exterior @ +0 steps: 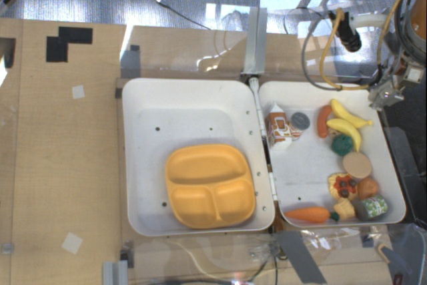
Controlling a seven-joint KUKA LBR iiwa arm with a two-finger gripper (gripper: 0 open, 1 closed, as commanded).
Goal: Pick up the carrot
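Observation:
The carrot [308,214] is orange with a green stub. It lies flat along the near wall of the right bin [293,163], pointing left. A yellow wedge [343,209] touches its right end. The gripper [389,94] hangs at the far right corner of that bin, high up and well away from the carrot, partly cut off by the view's edge.
The right bin also holds a small carton [280,129], a grey disc [300,120], a sausage [323,121], bananas [348,123], a green piece [343,144], a pizza slice [343,185] and a green can [373,207]. A yellow divided plate [210,185] lies in the left bin [153,117]. Cables [320,43] loop behind.

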